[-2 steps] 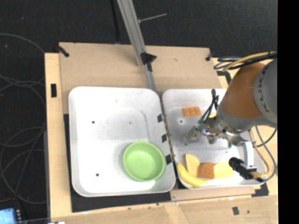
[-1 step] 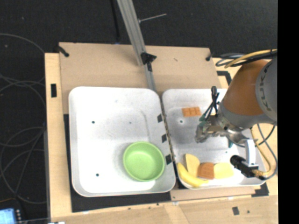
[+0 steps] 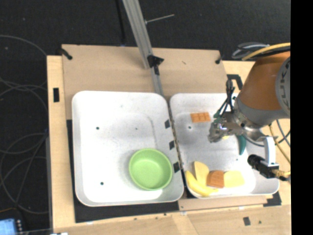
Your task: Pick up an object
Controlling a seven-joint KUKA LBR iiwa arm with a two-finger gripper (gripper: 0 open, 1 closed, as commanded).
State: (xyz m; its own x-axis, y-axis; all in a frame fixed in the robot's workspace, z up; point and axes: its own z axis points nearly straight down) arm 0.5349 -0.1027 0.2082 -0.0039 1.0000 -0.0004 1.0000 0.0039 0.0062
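The right bin [image 3: 195, 146] holds a small orange waffle-like block [image 3: 200, 117] near its back, and a yellow banana [image 3: 196, 184], an orange-brown piece [image 3: 215, 179] and a yellow piece [image 3: 234, 179] along its front edge. A green bowl [image 3: 150, 168] sits at the front of the left bin [image 3: 107, 131]. My gripper [image 3: 218, 132] hangs over the middle of the right bin, to the right of and below the orange block, well back from the food at the front. Nothing shows under its tip.
A grey metal post [image 3: 139, 28] slants up from the bench behind the bins. The divider [image 3: 172, 141] between the bins carries dark clips. Black cables and a connector [image 3: 261, 166] hang by the arm at the right bin's right edge.
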